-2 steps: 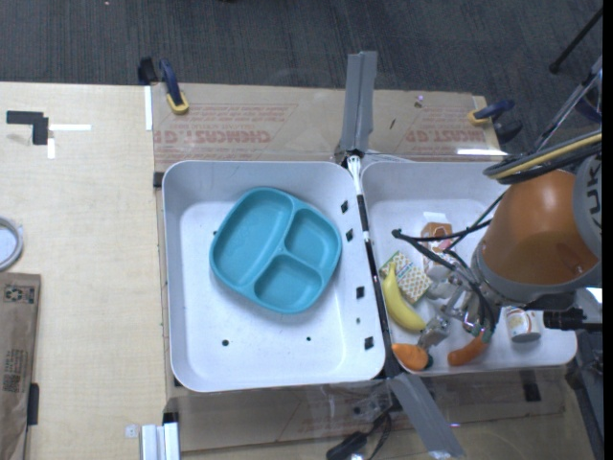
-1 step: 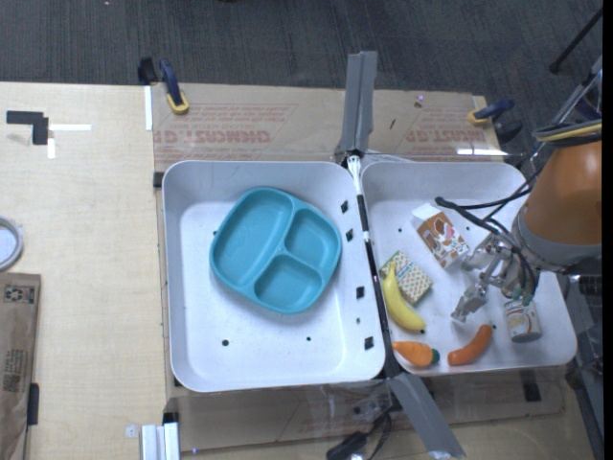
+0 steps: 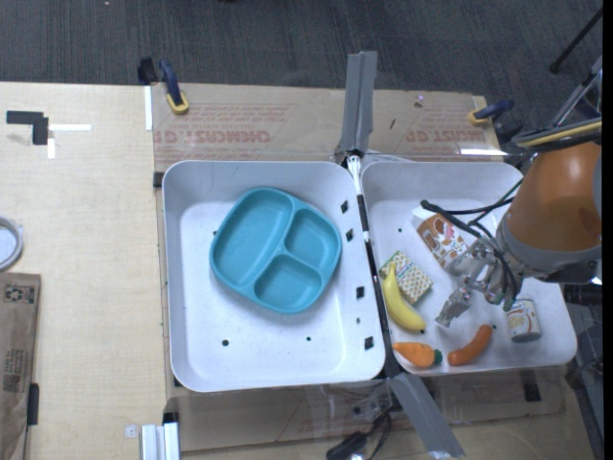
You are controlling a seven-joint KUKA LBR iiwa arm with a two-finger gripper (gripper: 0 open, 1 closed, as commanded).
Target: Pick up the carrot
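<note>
A: Left bin: contents?
B: One blue divided plate, mid-bin.
A: Right bin?
B: Carrot, front left corner, long axis roughly along the front wall, green end pointing right. Banana just behind it. Cracker box, carton, sausage, small can.
A: Gripper?
B: Hanging mid-bin, nothing between the fingers; whether they are open or closed I cannot tell. Carrot lies toward the front and left of it, near, with the sausage closer.

Grey arm, orange band, black cables.
</note>
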